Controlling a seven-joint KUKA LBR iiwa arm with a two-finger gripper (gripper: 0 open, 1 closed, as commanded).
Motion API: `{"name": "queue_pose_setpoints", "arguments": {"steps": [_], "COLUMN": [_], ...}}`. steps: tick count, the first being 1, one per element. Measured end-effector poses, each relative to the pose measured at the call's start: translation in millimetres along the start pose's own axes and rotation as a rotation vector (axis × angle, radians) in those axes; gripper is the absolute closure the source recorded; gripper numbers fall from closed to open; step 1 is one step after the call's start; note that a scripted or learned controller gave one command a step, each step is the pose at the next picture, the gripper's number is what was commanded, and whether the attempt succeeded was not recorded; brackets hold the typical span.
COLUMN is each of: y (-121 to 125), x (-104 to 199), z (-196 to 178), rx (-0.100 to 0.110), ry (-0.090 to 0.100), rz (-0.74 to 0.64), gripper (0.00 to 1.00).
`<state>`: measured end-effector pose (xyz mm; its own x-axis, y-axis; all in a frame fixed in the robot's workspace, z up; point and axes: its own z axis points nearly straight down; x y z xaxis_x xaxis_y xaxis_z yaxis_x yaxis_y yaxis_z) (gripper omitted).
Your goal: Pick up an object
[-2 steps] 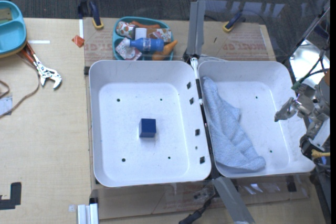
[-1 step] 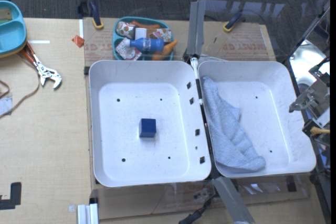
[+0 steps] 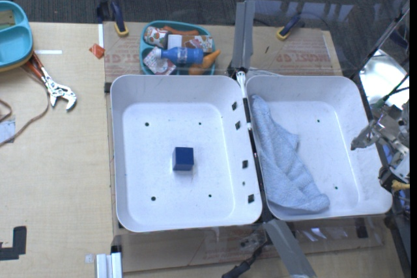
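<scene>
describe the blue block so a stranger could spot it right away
Of the two white bins, take the left bin. The blue block sits near its middle, small and dark, apart from the walls; the grey cloth lies in the other bin.

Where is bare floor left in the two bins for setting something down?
Left bin: bare floor all around the blue cube, widest toward its corners. Right bin: bare along its right half; the grey cloth crowds its left side, from the back wall to the front.
</scene>
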<state>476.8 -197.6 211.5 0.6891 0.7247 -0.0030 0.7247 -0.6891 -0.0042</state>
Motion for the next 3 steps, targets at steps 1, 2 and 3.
{"name": "queue_pose_setpoints", "arguments": {"steps": [1, 2, 3], "y": [9, 32, 21], "x": [13, 4, -14], "z": [-69, -86, 57], "rx": [-0.002, -0.001, 0.001], "ry": [0.000, -0.001, 0.000], "rz": [0.043, 0.444, 0.516], "gripper": [0.00, 0.00, 0.00]}}
